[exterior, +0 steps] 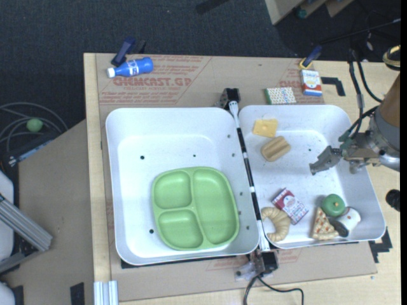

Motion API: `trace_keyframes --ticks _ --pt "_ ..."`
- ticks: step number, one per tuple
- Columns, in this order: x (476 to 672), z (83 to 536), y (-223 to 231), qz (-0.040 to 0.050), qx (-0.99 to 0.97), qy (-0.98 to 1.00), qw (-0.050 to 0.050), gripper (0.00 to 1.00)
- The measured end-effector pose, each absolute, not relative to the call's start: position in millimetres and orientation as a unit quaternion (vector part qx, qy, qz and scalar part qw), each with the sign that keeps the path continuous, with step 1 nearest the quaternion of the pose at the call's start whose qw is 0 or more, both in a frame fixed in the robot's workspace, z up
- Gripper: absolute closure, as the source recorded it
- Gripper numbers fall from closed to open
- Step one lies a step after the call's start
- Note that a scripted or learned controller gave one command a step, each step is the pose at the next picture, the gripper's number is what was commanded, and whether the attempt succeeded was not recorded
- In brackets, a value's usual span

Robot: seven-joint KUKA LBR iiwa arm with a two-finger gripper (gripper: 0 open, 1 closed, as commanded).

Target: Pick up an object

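**Desk:** What's in the bins from where you sit?

**Me:** In the left bin [127, 132] I see one thing, a light green divided plate [194, 207] with three compartments, lying flat toward the near side. The right bin [299, 114] carries the pickable items. At the far end there's a yellow cheese wedge [266, 128], and just nearer than it a tan bread roll [275, 149]. Along the near edge, from the middle divider outward: a croissant [278, 223], a small red and white carton [290, 206] leaning against it, a pizza slice [324, 225], and a green round fruit [332, 204] beside a white piece with a dark end [348, 220].

**Desk:** And the gripper?

**Me:** The gripper [321, 164] hangs over the right bin's open middle, right of the bread roll and beyond the green fruit. I see nothing between its fingers. Whether they're spread or closed I can't tell from this angle.

**Desk:** Any writing you can read?

**Me:** The cardboard sheet [191, 75] beneath the bins has red print; I make out something like "CHEMCAST", partly covered by a blue and white bottle [131, 67] lying on its side. Behind the right bin sit a small patterned card [280, 95] and a little box [311, 83], whose print is too small for me to read.
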State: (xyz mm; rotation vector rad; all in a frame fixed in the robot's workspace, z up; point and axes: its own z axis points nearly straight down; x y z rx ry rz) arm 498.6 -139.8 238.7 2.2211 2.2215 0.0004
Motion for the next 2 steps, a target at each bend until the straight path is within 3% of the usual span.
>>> trace_keyframes --ticks 1,2 --pt "597.6 116.5 -91.3 -0.0010 0.706 0.708 -0.002 0.00" --pt "666.8 118.3 -92.4 0.0003 0.707 0.707 0.000 0.00"
